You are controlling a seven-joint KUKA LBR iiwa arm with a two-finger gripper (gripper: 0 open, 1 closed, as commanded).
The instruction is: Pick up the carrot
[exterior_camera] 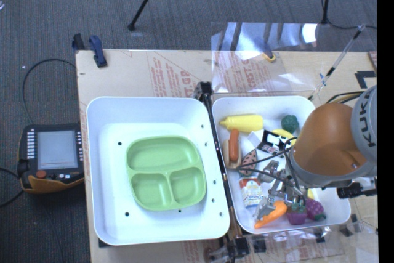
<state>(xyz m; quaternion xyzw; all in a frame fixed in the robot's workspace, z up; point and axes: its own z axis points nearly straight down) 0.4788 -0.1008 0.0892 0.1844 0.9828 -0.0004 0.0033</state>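
Tool (pixel 278 195) of metal rods hangs low in the right white plastic bin (pixel 225 109), just above the small orange toy carrot (pixel 273 214); its thin parts blur into the clutter, so I cannot tell whether it is released or clenched, and nothing shows it grasping the carrot. That carrot lies flat near the bin's front wall. Its long axis runs slantwise, the narrow tip toward the front left, the thicker end up and right toward the purple plastic grapes (pixel 308 210) just beside it. Lying low among neighbours, it probably calls for a grasp across its width. A white packet (pixel 251 194) sits close on its left. The yellow squash-shaped toy (pixel 243 123) lies well apart at the back. The left bin holds a green divided tray (pixel 165 172).
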